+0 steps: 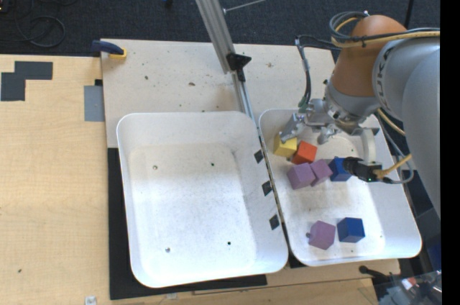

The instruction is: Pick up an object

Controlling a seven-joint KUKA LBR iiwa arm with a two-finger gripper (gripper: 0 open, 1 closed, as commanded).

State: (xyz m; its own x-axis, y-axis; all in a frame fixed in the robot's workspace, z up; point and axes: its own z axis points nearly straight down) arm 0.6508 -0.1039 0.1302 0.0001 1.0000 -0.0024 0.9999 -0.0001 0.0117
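My gripper (307,132) hangs over the far left part of the right bin (402,242), fingers spread open, nothing between them. Just below its fingertips lie a yellow block (284,147) and an orange block (306,152), touching each other. In front of them sit two purple blocks (300,175) side by side and a blue block (339,169). Near the bin's front lie another purple block (322,234) and another blue block (351,229).
The left bin (136,152) lies beside the right one, with black clips along the shared wall (264,187). A slanted metal rail (214,16) rises behind the bins. The grey arm (410,88) with cables crowds the right bin's far right.
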